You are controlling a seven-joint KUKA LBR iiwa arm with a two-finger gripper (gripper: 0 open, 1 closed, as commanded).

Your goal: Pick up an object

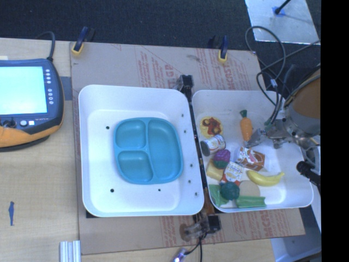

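Grey arm (305,111) w/ orange band, black cables.

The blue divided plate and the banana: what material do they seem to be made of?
Blue divided plate: likely moulded plastic, smooth, one even colour, with soft rounded compartment edges. Banana: probably a plastic toy, with a uniform bright yellow skin, though too small to be sure.

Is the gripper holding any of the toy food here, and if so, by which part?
Nothing is seen held. The gripper hangs over the right bin, next to the carrot and above the snack packet, with no object between its fingers.
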